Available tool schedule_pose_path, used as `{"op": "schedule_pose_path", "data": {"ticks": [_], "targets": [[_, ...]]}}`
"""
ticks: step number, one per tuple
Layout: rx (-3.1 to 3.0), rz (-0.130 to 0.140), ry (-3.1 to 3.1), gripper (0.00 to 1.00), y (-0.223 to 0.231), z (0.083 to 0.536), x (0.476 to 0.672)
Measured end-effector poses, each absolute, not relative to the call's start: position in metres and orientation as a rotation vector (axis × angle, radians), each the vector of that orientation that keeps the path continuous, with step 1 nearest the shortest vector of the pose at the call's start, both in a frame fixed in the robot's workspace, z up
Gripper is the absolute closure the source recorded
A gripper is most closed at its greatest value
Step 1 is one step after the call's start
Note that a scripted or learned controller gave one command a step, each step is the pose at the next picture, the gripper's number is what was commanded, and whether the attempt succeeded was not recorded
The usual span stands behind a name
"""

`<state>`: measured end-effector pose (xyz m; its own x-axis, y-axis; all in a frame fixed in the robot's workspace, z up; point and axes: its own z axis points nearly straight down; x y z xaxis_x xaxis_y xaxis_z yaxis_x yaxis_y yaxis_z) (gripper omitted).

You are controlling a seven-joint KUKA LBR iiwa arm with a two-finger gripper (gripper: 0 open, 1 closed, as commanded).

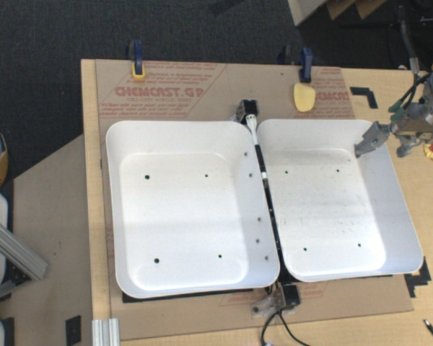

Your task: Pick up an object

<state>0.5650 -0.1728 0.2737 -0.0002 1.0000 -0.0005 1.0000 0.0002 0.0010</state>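
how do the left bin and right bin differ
The left bin sits squarer to the camera, while the right bin is skewed, its near right corner running out toward the board's edge. The left bin's floor looks clean; the right bin's floor carries fine dark speckles. The tool hangs over the right bin's far right corner, not over the left bin. Both are shallow, white, with small dark holes.

Readable text: on cardboard sheet only

Cardboard sheet [202, 85] under the bins has red print "CHEMCAST GP" near its far left edge; smaller lines below it and the repeat at right are too blurred to read.
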Motion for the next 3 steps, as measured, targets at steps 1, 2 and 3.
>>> {"op": "schedule_pose_path", "data": {"ticks": [1,2,3], "targets": [[2.216,0.005,2.211,0.00,-0.201,0.427,0.520],[2.216,0.002,2.216,1.00,-0.200,0.432,0.522],[2.220,-0.001,2.227,1.00,-0.126,0.350,0.539]]}}
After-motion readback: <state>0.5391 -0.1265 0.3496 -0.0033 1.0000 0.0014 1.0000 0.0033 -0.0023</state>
